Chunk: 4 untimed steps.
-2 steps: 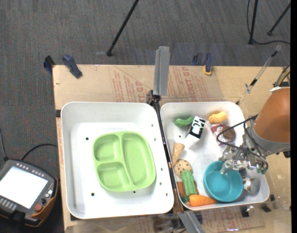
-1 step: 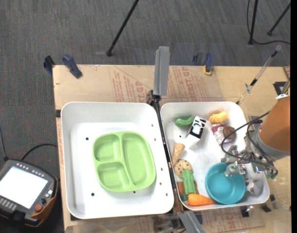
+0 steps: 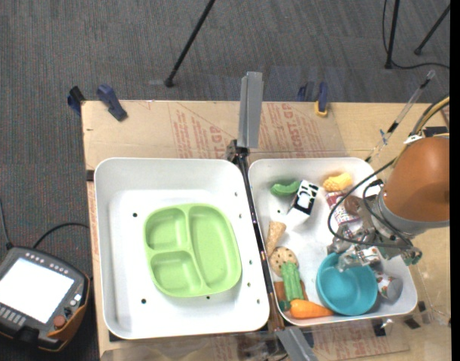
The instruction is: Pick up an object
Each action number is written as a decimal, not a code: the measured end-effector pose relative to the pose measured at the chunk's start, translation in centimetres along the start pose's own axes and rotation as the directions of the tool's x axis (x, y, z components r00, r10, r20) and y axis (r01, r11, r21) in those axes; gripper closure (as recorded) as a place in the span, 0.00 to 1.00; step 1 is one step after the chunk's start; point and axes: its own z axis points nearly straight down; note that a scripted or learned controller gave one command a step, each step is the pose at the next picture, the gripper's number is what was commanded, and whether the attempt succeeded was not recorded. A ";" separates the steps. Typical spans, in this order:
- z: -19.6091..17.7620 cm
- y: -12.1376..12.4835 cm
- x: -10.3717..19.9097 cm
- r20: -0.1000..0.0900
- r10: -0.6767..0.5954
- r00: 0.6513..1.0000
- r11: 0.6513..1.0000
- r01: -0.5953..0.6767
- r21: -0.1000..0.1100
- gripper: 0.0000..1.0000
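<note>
Far to the left of the jaws, a green divided plate is lying in the left bin, well apart from everything the arm is working over. Moving rightward into the right bin, a cone, a cookie, a green vegetable and a carrot are sitting to the left of the jaws, the carrot lying with its long axis running left to right along the near wall. A black-and-white carton and a green scrap are resting up and left of them. The gripper is hanging at the rim of a blue bowl, which is sitting directly below and just toward the near side. Whether the jaws are spread or closed I cannot tell; cables and wrist are hiding them. The bowl looks the likeliest target, being the nearest thing, so the coming move probably needs only a short drop onto its rim.
</note>
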 end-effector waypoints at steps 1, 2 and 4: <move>-0.3 -1.8 2.3 0.012 0.376 0.927 0.927 -0.376 0.005 1.00; 0.5 -2.5 -1.6 -0.021 0.197 0.980 0.980 -0.198 -0.009 1.00; -1.3 1.4 2.1 0.063 0.074 0.995 0.997 -0.076 0.029 1.00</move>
